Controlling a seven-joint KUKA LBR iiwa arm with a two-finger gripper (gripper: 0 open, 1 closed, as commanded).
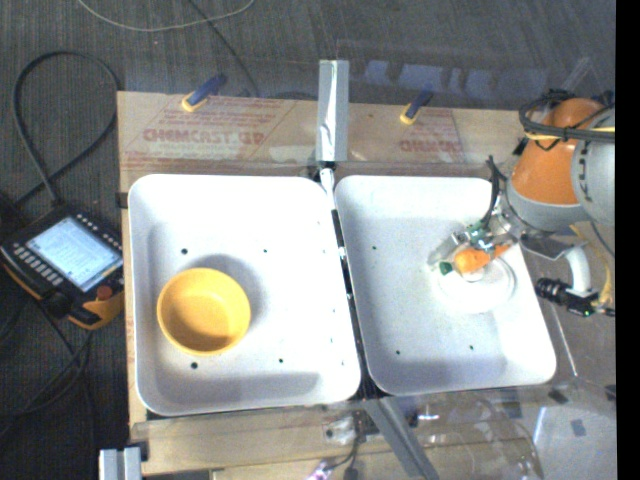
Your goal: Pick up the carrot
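Two white bins side by side on the table [140, 168]. Far left, off the table, a handheld pendant [62, 256] with lit screen lies on the dark floor, black cables looping around it. Left bin [290, 368] holds a yellow bowl [204, 311], upright, in its front-left part, apart from the walls. A metal upright post [332, 108] stands at the back where the two bins meet; two blue-and-yellow clamps [203, 91] sit on the table's back edge either side of it. Right bin [400, 228] has the carrot [468, 261] in its right half, mid-depth, on or just above a clear round dish-like item [485, 286] — can't tell if touching. End effector [478, 243] is right at the carrot, coming in from the right off the grey arm with orange band [548, 173]. Fingers are lost in clutter around the carrot; can't tell whether apart, together or clamped on it
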